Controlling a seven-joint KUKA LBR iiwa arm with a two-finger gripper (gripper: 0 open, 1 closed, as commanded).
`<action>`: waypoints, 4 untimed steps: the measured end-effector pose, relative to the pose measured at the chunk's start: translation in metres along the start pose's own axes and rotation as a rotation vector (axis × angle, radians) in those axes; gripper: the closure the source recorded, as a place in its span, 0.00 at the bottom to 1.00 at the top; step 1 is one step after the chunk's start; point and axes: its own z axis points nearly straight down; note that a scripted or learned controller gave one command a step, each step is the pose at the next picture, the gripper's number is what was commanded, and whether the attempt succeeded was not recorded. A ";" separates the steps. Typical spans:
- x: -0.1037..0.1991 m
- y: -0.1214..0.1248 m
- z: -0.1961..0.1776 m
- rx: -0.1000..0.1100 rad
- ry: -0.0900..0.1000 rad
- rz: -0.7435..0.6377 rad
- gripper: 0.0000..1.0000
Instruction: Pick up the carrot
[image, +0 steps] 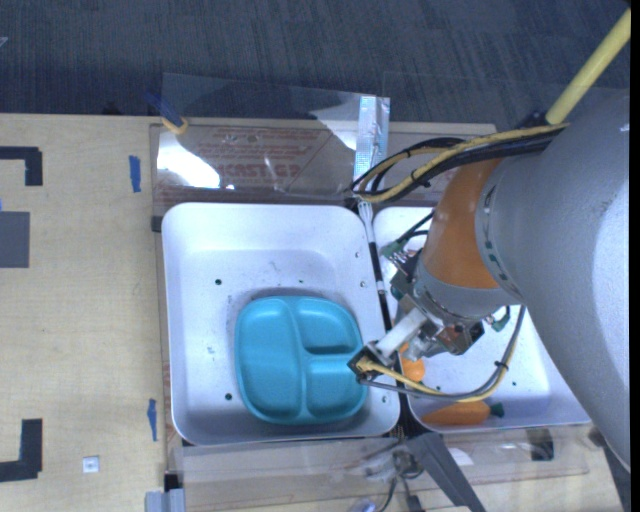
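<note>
Plywood bench (80, 300) is seen at the far left, marked with black squares (30, 165) and short strips of blue tape (134, 172). Next to it the left bin (200, 250) is set, and behind both bins a clear plastic sheet (260, 150) is stood upright. A turquoise divided plate (290, 360) is laid in the near half of the left bin, its right rim close to the wall shared with the right bin (525, 385).

Much of the right bin is covered by the arm (580, 250), which is reached in from the right, its orange band (455, 240) placed over the bin's left half. Black and yellow cables (440, 160) are looped from the arm across the bin's far corner. The gripper (448, 340) is held low over the left part of the right bin, just beside the shared wall; whether it is spread or pressed together cannot be told. A small orange piece (412, 370) is seen just beside it, towards the near side, but what it is cannot be made out.

The carrot (460, 412) is laid flat along the near wall of the right bin, its green end turned to the right. It is nearer the bottom of the view than the gripper and apart from it.
</note>
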 end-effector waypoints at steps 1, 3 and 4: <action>-0.039 0.041 -0.107 -0.004 0.005 0.358 1.00; -0.018 0.008 -0.095 -0.004 0.006 0.417 1.00; -0.009 -0.006 -0.085 -0.002 0.001 0.400 1.00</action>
